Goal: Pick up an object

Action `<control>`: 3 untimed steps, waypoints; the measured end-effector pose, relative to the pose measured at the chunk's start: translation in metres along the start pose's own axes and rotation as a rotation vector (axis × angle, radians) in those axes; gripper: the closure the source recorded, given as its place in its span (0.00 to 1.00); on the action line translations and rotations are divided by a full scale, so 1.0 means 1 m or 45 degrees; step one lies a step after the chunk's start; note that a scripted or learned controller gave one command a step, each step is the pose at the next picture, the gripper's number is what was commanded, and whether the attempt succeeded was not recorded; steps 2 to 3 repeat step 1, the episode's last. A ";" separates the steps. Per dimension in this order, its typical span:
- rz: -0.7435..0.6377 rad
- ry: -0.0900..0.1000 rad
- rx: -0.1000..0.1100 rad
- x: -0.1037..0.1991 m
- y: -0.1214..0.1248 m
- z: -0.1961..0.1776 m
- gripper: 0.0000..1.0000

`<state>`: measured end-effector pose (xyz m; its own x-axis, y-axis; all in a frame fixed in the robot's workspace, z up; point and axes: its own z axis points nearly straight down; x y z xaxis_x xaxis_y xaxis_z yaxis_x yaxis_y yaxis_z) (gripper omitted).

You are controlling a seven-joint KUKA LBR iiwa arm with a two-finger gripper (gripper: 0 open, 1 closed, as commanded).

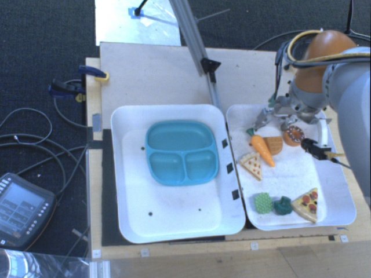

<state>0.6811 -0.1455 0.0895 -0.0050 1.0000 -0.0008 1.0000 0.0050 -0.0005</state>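
Two white bins sit on the tabletop (pixel 145 74). Toy food lies in the right bin (pixel 342 213). The pincer (pixel 288 116) hangs open above the carrot (pixel 262 149) and donut (pixel 293 135), holding nothing. Next it should drop onto one toy and squeeze.

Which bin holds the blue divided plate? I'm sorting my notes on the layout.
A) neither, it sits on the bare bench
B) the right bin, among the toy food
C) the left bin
C: the blue plate lies flat inside the left bin, while the carrot and pizza slice lie in the right bin.
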 end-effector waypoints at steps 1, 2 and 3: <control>-0.003 -0.002 -0.008 0.000 0.002 -0.014 1.00; -0.003 -0.002 -0.008 0.000 0.002 -0.014 1.00; -0.003 -0.002 -0.008 0.000 0.002 -0.014 1.00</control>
